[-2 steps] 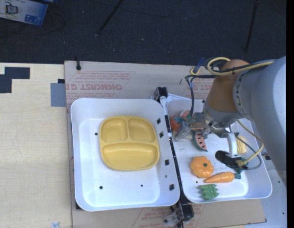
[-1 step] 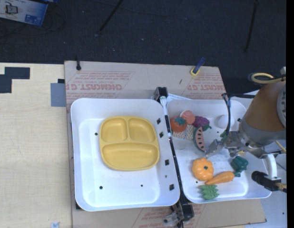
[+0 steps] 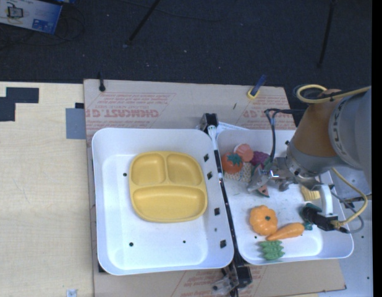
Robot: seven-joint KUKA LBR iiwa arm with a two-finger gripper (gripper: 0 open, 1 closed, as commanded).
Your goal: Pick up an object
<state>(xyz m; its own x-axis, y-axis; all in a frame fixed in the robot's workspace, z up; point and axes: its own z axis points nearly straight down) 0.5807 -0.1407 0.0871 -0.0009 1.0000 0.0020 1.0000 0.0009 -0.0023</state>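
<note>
Divided plate (image 3: 168, 186) in left bin (image 3: 110, 228)

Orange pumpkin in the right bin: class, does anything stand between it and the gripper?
Nothing visible does. The gripper hangs over the right bin, and bare white floor separates it from the orange pumpkin below it in the view. The carrot lies on the pumpkin's far side.

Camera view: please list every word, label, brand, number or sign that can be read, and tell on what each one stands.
Red print on the cardboard sheet under the bins, behind the left bin: upside down and blurred, it cannot be read with certainty.
Red print on the same cardboard at the front edge: too faint and cut off to read.
Blue box on the floor: its print is too small to read.
</note>
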